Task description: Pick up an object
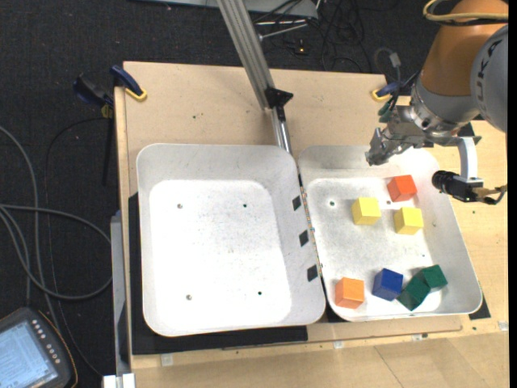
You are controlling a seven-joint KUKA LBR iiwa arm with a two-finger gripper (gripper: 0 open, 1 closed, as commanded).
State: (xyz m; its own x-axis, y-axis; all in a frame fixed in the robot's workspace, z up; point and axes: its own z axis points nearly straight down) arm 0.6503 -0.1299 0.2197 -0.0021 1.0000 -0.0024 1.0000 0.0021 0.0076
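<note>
Two shallow white bins sit side by side on the table [202, 103]: the left bin [153, 217] and the right bin [452, 233], touching along their inner rims. The arm [464, 55] reaches in from the right, and its gripper [378, 155] hangs over the right bin's far rim, apart from every block; whether the fingers are wide or narrow cannot be told. In the right bin lie seven small blocks, all roughly cubic with no clear long axis: an orange-red block [401, 187] nearest the gripper, two yellow blocks [366, 210] [408, 220], and along the near wall an orange block [350, 292], a blue block [388, 284] and two green blocks [415, 291] [434, 276], touching each other.
</note>
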